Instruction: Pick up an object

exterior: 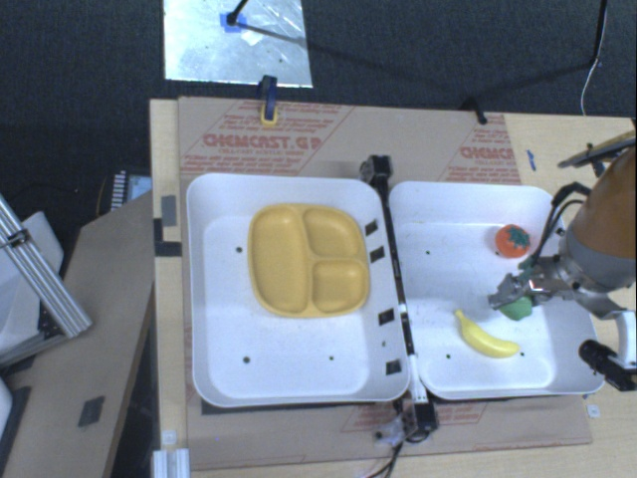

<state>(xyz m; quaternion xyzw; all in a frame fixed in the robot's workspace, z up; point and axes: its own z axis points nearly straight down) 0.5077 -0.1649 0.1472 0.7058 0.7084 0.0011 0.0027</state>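
Green object (518,310): lying in the right bin (468,381), touching the gripper's tips on their lower right side; its shape is too small and too covered to name more exactly.
Arm (605,229): reaching in from the right edge, its orange band sitting above the grey wrist, the wrist leaning down and to the left over the right bin's right half.
Gripper (510,295): pointing left and downward, its tips resting low over the bin floor right at the green object.
Grip state: cannot tell whether the fingers are spread or closed, as they are blurring into the green object and the grey wrist; cannot tell whether anything is sitting between them.
Banana (486,338): lying on the bin floor just below and slightly left of the gripper, close to it but apart, its length running from upper left to lower right.
Orange-red fruit with a green top (513,240): sitting near the gripper, just above it, toward the bin's far wall.
Yellow divided plate (308,259): lying in the left bin (214,366), well away to the gripper's left, three compartments facing up.
Cardboard sheet (328,132): lying under both bins, showing beyond their far edges.
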